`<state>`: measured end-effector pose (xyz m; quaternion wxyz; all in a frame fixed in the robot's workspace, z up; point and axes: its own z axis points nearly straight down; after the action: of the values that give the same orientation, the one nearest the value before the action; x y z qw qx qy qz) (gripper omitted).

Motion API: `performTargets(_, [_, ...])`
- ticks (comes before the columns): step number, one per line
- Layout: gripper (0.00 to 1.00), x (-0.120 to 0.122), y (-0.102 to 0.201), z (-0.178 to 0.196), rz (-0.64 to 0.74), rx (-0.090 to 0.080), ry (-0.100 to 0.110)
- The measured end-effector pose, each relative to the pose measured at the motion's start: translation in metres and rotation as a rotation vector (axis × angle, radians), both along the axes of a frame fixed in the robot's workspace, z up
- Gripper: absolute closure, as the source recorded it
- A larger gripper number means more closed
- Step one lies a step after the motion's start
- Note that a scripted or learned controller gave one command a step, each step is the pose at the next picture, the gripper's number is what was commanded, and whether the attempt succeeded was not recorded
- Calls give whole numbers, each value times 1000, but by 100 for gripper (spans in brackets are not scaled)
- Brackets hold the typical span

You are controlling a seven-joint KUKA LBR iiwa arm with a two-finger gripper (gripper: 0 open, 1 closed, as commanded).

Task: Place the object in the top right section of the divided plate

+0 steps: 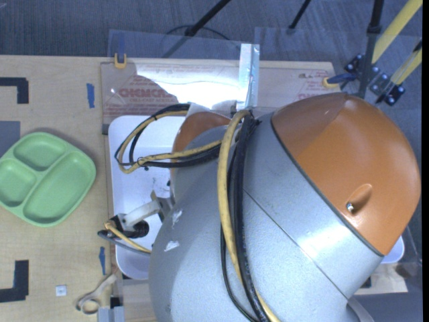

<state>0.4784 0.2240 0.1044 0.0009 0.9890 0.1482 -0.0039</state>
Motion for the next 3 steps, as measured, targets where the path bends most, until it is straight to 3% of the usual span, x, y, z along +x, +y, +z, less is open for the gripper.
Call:
performTargets(1, [100,0,-36,-14,166,3,1])
performTargets(2, [100,1,-40,97,3,-1,-3])
performTargets(3, [100,2,-13,114,3,-1,-3])
